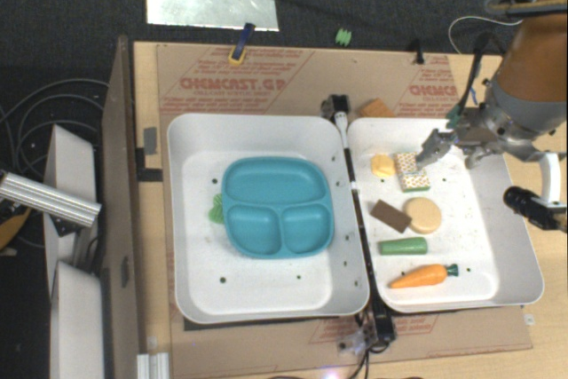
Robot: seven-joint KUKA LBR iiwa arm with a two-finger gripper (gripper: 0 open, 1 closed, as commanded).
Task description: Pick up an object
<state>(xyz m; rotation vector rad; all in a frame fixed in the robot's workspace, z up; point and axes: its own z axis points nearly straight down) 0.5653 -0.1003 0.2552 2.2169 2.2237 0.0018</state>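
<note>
The right bin (pixel 510 257) holds several toy foods. A small yellow piece (pixel 382 165) and a speckled block (pixel 414 174) lie at its back. A brown slab (pixel 390 216) and a round tan biscuit (pixel 425 215) sit mid-bin. A green cucumber (pixel 404 247) and an orange carrot (pixel 421 277) lie toward the front. My gripper (pixel 437 146) hangs over the back of this bin, just up and right of the speckled block. Nothing is visibly held in it.
In the left bin (pixel 191 280) sits a blue divided plate (pixel 278 205) with a green item (pixel 216 209) peeking from under its left edge. An orange piece (pixel 376 108) lies on the cardboard behind the bins. The arm's wrist (pixel 524 93) looms over the right bin's back right corner.
</note>
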